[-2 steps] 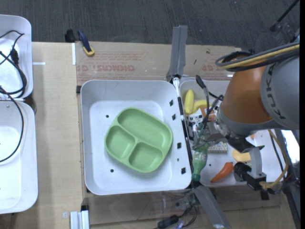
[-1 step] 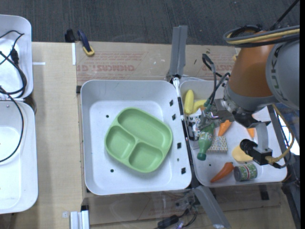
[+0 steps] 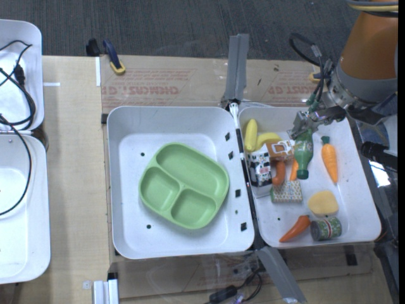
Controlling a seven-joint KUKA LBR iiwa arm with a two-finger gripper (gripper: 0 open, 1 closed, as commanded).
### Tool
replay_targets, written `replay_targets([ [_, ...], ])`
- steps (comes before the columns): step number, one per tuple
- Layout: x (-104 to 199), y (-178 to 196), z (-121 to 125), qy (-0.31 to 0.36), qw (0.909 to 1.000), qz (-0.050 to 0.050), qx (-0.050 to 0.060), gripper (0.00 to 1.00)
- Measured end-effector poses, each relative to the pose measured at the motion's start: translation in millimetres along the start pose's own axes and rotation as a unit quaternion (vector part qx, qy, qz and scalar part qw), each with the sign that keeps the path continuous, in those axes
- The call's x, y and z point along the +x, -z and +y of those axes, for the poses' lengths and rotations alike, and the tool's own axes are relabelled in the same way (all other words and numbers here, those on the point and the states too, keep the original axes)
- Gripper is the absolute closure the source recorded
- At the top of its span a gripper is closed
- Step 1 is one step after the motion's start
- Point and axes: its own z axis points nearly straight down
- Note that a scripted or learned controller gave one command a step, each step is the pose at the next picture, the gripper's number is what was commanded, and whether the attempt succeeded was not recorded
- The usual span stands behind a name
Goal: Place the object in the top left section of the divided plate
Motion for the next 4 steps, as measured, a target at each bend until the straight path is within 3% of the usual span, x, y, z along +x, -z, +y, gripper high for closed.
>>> replay_targets([
  [1, 10.7, -97.0, -25.2, -0.020, 0.9998, 0.001, 0.001, 1.00],
  [2, 42.0, -96.7, -85.9, -0.106, 0.9944, 0.002, 0.002, 1.00],
  [3, 78.2, -96.8, -75.5, -0.037, 0.9993, 0.001, 0.001, 1.00],
  [4, 21.6, -96.9, -6.1, 0.013, 0.9999, 0.001, 0.001, 1.00],
])
